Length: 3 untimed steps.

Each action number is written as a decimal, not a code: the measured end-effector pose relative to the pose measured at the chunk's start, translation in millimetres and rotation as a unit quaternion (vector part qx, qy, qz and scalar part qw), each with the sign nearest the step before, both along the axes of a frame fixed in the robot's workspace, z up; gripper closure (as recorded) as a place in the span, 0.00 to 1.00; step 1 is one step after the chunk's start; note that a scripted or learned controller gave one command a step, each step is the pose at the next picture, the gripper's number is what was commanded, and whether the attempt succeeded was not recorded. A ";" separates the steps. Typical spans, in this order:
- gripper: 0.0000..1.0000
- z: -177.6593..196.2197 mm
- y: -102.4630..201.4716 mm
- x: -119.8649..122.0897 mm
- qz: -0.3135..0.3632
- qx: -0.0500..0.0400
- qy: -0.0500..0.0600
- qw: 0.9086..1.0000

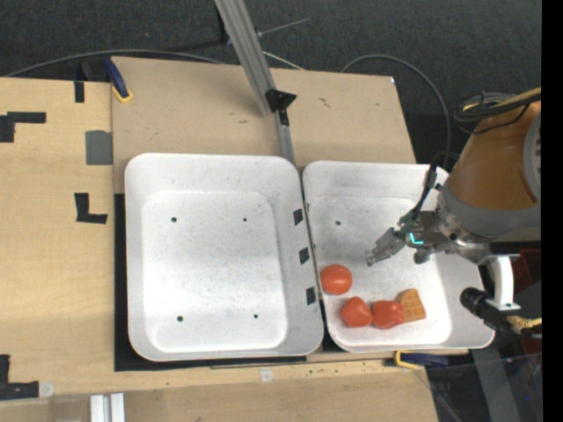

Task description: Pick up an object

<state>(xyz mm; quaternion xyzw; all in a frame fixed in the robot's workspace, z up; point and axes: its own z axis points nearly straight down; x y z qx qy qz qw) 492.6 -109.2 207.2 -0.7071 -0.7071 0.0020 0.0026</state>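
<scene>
Three red pieces (356, 311) and a tan waffle-like block (411, 304) sit in the right bin (369, 183) near its front edge — the hand (384, 251) hangs just above them, whether clenched or released I cannot tell.

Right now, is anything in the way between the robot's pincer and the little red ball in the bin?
Nothing visible blocks it. The pincer hangs over the right bin, and the red ball lies just down and left of it with bare white floor between them. The other red pieces and the orange block sit farther toward the bin's front edge.
</scene>
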 end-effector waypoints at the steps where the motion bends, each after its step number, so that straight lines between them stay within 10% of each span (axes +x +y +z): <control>1: 0.00 2.1 0.2 0.8 0.001 0.000 -0.002 1.000; 3: 0.00 -83.4 0.9 1.6 -0.001 -0.003 -0.002 1.000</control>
